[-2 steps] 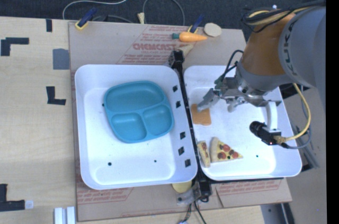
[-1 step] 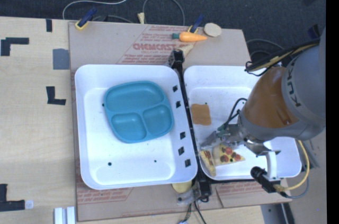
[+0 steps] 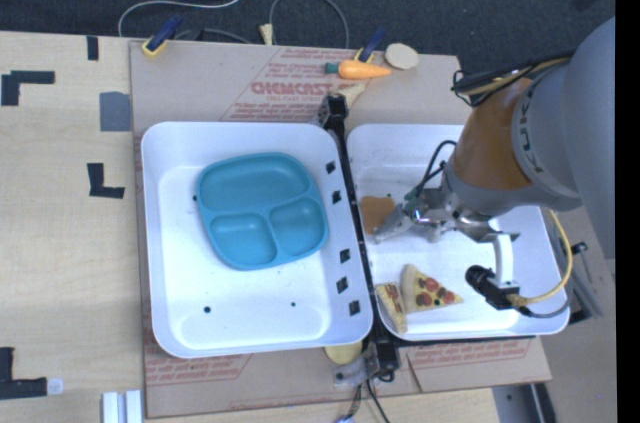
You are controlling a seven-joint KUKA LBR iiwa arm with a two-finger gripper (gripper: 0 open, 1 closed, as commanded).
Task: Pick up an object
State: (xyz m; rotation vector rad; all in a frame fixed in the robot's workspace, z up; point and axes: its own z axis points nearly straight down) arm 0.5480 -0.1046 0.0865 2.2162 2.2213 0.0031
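Right bin point(image 3: 395, 143): pizza slice point(image 3: 428, 291), brown piece point(image 3: 377, 209), hand point(image 3: 392, 226).
Slice near front wall, long axis left-right, tip right; hand narrow, beside brown piece, holding nothing.

Right bin point(image 3: 395, 143) crowded, arm point(image 3: 520, 146) over its middle, brown piece point(image 3: 377, 210) near the divider, pizza slice point(image 3: 428, 291) by the front wall, left bin point(image 3: 165, 211) roomier, blue tray point(image 3: 262, 209) at its centre, bare floor in front.

One fixed camera above my tabletop point(image 3: 60, 211), looking down at a slant, both white bins point(image 3: 160, 211) in frame, my arm point(image 3: 540, 141) entering from right
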